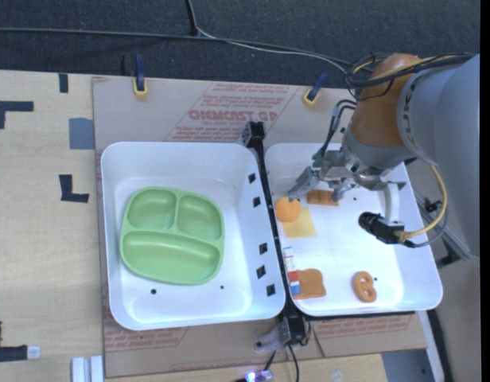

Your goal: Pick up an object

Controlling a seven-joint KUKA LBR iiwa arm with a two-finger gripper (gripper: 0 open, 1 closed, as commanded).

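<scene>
While the gripper (319, 183) is hovering over the right bin (412, 281), fingers apart and holding nothing, an orange ball (287, 209) is lying just beside it, touching a yellow slice (301, 224).

Pretty plain setup, just a light wooden bench (38, 237) with black tape marks (68, 188) under a brown cardboard sheet (221, 114) held by yellow clamps (139, 84), dark carpet (86, 6) behind with a cable (229, 40) lying across it.

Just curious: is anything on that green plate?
Empty. The green plate in the left bin shows three bare compartments; the food lies in the right bin.
</scene>
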